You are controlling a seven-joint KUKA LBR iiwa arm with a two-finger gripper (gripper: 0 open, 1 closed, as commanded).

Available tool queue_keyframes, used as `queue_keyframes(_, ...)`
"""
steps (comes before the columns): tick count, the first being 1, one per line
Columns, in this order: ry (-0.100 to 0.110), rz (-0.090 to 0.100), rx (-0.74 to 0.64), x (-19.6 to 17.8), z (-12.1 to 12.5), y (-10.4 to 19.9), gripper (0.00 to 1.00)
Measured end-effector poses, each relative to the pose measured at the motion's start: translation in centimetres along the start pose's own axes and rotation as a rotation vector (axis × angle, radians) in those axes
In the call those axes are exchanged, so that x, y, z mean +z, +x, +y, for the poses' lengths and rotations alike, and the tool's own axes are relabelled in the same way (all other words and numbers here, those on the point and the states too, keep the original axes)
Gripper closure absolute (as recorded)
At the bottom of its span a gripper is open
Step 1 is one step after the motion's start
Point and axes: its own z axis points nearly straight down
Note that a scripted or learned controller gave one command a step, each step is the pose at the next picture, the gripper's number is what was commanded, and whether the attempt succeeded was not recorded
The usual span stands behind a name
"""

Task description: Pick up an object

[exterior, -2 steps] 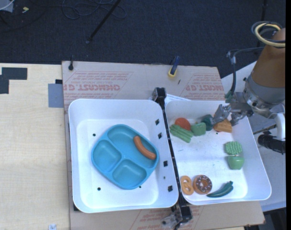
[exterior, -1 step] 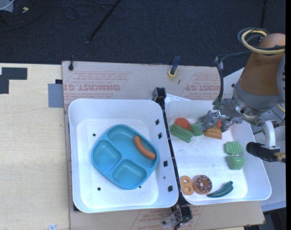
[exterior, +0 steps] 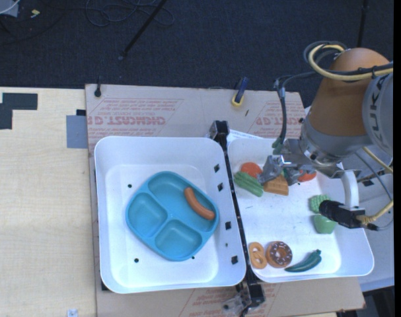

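Note:
My gripper hangs low over the upper left part of the right bin, just above an orange wedge. A green oblong vegetable lies to the wedge's left, with a red piece behind it. Another red piece peeks out to the right of the gripper. In the left bin an orange sausage rests on a blue divided plate.
In the right bin's front lie a pretzel, a chocolate donut and a dark green pepper. A light green object sits at the right, partly behind a black part of the arm. A black divider separates the bins.

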Motion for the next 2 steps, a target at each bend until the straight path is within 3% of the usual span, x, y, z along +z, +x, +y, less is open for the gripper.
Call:
queue_keyframes(1, 0.002, 0.000, -0.001, 1.8, -1.5, 5.7, 1.00)
queue_keyframes(2, -0.001, -0.002, 0.002, 0.7, -2.4, 7.2, 1.00)
